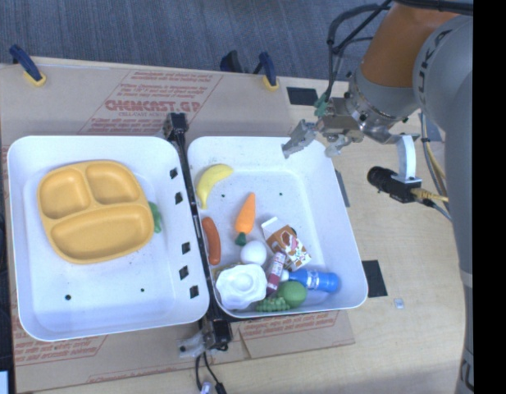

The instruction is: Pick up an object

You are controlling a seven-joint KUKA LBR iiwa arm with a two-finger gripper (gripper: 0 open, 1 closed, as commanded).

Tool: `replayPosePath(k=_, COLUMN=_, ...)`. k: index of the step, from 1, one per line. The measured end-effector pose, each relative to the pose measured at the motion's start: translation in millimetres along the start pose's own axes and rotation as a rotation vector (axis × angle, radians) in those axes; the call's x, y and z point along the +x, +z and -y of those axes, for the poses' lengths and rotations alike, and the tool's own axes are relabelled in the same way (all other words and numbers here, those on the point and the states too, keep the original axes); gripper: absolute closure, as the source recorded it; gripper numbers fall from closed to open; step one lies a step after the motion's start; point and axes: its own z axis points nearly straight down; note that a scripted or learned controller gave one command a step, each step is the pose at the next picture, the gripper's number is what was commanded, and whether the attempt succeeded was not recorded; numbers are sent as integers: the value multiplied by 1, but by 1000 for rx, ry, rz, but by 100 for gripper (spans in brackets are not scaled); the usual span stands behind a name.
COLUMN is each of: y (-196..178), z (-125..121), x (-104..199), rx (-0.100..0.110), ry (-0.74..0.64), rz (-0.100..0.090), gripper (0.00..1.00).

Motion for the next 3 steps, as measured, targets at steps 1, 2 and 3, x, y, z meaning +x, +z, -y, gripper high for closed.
replayPosePath(k=1, y=173, z=15, x=34, rx=5, ry=73, rz=-2, gripper=0)
replayPosePath(k=2, y=161, z=14, x=34, rx=4, ry=69, rz=-1, gripper=100)
replayPosePath(k=3, y=161, z=14, x=34, rx=4, ry=69, rz=-1, gripper=0)
